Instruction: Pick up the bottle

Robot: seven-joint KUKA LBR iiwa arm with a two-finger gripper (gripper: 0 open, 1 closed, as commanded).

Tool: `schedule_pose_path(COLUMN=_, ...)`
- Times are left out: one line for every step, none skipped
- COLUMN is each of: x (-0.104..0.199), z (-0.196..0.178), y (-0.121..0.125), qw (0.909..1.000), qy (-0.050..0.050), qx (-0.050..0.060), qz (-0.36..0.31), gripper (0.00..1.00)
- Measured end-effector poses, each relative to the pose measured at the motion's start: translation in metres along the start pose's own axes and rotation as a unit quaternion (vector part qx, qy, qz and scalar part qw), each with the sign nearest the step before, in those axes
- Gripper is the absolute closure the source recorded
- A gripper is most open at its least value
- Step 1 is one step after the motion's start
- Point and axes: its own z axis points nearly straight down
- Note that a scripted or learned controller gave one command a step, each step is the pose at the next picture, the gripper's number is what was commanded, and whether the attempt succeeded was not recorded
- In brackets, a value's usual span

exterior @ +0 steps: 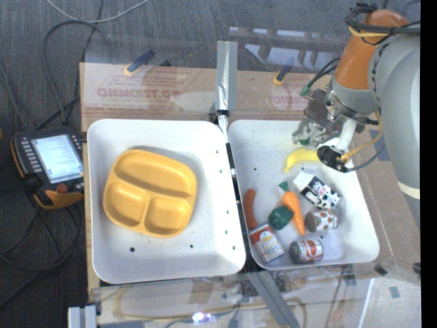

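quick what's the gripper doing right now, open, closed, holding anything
Gripper: hangs over the back of the right bin, near the banana; whether it is open or closed cannot be told. Nothing is seen in it; the bottle lies at the bin's front.

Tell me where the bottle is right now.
The bottle lies in the right bin, near its front left corner. It is just below the sausage, with the can to its right.

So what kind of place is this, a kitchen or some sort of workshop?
Most likely a robotics lab. A robot arm reaches over two white bins, one holding toy food such as a banana and a carrot. A handheld control pendant and loose cables lie on the carpet beside the bench.
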Motion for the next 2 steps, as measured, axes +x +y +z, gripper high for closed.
schedule_pose_path(x=-0.009, z=-0.025, y=0.019, qw=0.9826, qy=0.000, qx=0.000, qz=0.186, gripper=1.00)
schedule_pose_path(x=-0.049, z=-0.069, y=0.011, qw=0.9681, qy=0.000, qx=0.000, qz=0.250, gripper=1.00)
